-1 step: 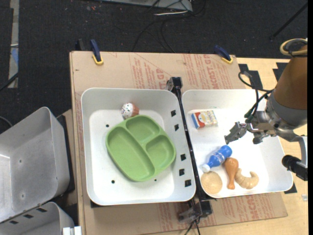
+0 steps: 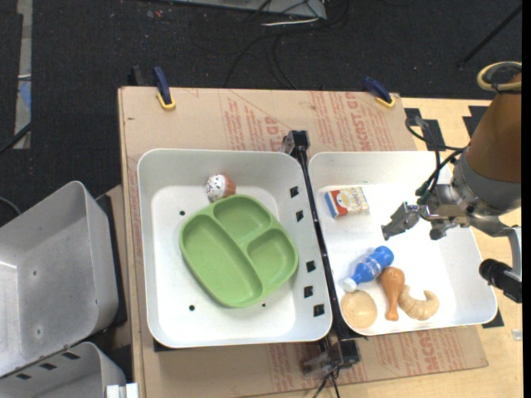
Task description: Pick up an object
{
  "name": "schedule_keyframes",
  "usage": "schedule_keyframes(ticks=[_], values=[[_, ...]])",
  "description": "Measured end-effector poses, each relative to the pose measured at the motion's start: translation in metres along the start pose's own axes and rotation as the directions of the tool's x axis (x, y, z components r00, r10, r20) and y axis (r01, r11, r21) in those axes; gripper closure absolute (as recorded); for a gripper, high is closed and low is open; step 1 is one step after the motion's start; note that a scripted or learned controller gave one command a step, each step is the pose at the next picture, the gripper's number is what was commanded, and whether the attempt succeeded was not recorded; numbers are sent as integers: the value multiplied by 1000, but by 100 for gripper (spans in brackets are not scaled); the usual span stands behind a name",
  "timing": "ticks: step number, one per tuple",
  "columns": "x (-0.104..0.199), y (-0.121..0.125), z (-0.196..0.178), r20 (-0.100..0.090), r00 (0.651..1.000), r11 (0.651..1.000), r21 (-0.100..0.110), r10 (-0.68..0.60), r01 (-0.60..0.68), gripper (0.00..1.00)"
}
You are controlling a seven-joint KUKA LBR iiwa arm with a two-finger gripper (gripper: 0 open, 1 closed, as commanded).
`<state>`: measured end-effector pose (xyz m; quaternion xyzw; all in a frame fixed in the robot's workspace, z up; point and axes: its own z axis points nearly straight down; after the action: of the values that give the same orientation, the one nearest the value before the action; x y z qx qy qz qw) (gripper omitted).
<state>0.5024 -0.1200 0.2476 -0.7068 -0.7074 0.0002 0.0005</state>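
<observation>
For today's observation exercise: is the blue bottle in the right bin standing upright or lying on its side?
Lying on its side. The blue bottle stretches flat along the floor of the right bin, white cap end pointing toward the lower left.

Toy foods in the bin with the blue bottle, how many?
3, near the front: a round bun, a drumstick beside it, then a croissant. None looks hidden.

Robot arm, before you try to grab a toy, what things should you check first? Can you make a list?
1. Gripper above the right bin: ok.
2. Gripper carrying nothing: ok.
3. Fingers open enough: cannot tell.
4. Blue bottle within reach, just below the gripper: ok.
5. Bottle free of neighbours: not ok, the drumstick and round bun crowd it.
6. Small carton lying alone: ok.
</observation>
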Motion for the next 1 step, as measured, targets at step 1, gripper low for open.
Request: schedule_keyframes(ticks=[1], values=[[3, 2, 44, 0, 1000, 1000, 3, 2, -2, 0]])
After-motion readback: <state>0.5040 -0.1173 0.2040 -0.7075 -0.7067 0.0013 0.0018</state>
